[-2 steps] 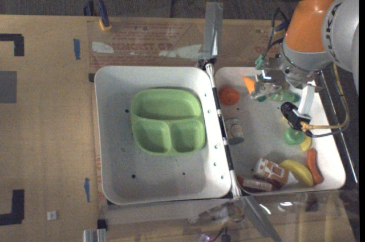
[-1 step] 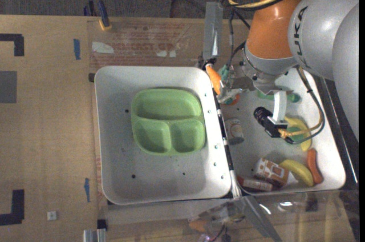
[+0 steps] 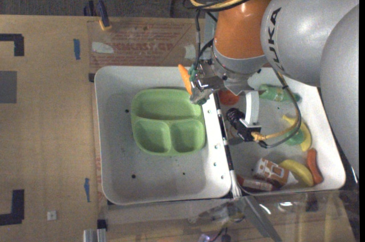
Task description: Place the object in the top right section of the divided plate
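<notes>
A green divided plate (image 3: 142,121) lies in the left white bin (image 3: 114,138), with one long section at the far side and two small sections at the near side. My gripper (image 3: 197,91) hangs over the plate's far right corner, beside the wall between the bins. A small orange carrot-shaped object (image 3: 185,79) sticks out up and to the left from between the fingers, above the plate's rim. The gripper is shut on it. The arm's orange band and grey body cover much of the right bin.
The right bin (image 3: 333,172) holds two yellow bananas (image 3: 299,170), a red sausage-like piece (image 3: 312,158), a small brown box (image 3: 270,170), a green bottle (image 3: 272,92) and a red item (image 3: 229,98). Cables trail below the wrist. Wooden bench lies to the left.
</notes>
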{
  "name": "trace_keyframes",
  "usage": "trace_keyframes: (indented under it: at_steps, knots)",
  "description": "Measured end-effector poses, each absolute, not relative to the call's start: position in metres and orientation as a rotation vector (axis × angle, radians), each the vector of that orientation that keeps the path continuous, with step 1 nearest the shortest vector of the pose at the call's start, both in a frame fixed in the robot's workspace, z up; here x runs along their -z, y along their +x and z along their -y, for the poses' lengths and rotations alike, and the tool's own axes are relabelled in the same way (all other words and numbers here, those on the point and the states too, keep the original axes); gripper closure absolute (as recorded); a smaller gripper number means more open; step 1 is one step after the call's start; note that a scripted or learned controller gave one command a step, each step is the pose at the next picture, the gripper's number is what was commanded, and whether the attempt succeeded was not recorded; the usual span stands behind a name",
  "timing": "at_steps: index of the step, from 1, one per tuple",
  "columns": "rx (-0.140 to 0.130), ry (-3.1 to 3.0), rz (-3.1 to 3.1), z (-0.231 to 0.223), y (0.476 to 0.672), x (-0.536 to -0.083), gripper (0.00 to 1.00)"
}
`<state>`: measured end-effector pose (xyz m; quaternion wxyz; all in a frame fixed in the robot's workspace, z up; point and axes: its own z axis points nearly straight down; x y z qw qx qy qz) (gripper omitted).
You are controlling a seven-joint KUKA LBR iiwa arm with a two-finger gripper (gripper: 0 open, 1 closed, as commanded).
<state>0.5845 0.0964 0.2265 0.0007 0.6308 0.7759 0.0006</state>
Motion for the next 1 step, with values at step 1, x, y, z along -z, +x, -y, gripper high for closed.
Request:
trace_keyframes:
  at_steps: [1]
  knots:
    - [0.005, 2.291, -2.154, -0.1552, 0.5852, -0.174, 1.0]
